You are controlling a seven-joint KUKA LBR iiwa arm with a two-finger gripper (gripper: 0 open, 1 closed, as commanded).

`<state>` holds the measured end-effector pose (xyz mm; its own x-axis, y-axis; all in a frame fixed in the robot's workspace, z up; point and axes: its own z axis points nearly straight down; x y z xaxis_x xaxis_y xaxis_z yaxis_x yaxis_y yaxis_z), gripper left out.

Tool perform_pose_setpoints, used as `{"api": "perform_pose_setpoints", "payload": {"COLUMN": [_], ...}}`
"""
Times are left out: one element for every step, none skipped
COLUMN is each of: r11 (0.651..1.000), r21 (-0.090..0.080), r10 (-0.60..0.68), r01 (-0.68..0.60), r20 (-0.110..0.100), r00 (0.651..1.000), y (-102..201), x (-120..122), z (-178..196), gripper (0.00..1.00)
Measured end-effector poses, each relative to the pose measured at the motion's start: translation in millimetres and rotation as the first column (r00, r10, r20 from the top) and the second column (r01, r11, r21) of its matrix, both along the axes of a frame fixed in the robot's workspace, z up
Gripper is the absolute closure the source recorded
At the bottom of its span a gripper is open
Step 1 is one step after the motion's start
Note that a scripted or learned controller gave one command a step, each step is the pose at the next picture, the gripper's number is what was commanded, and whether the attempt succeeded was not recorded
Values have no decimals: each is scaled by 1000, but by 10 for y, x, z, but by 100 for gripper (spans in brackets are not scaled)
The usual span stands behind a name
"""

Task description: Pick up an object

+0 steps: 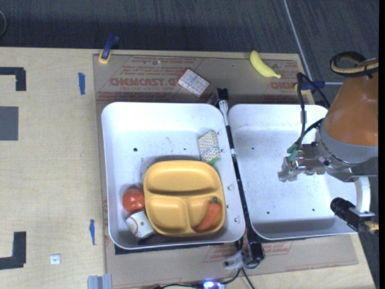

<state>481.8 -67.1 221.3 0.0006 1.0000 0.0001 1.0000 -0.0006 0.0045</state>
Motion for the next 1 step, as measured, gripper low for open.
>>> {"api": "perform_pose_setpoints", "payload": {"r11": [1000], "r21": [-1], "r10": [2], "r01": [-2], "r20": [-2], "r00": [1000], "y": [182], "x": [142], "z": [-94], "gripper": [100]}}
